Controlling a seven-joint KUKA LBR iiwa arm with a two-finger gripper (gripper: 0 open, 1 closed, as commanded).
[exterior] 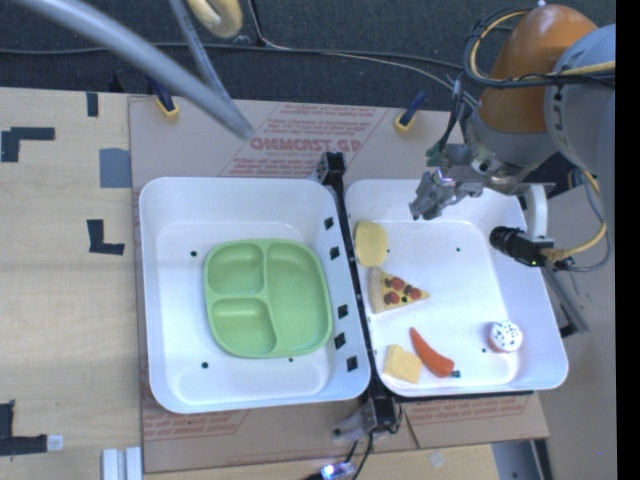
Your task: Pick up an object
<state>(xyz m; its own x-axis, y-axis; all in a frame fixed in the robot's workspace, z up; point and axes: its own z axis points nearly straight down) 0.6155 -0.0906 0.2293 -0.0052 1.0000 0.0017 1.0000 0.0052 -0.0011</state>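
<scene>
The right bin (pixel 520 268) holds several toy foods. A pale yellow piece (pixel 371 242) lies by its left wall, with a pizza slice (pixel 396 292) just below it. Near the front edge sit a yellow cheese wedge (pixel 403 364) and an orange-red carrot (pixel 432 353). A small white ball with coloured dots (pixel 505 336) rests at the right front. My gripper (pixel 432 200) hangs over the bin's back edge, up and to the right of the pale yellow piece. Nothing shows between its fingers.
The left bin (pixel 170 268) holds a green divided plate (pixel 268 297). A black divider (pixel 345 268) runs between the bins. Cables and a black fitting (pixel 515 243) lie along the right bin's right side. A grey pole (pixel 130 43) crosses the upper left.
</scene>
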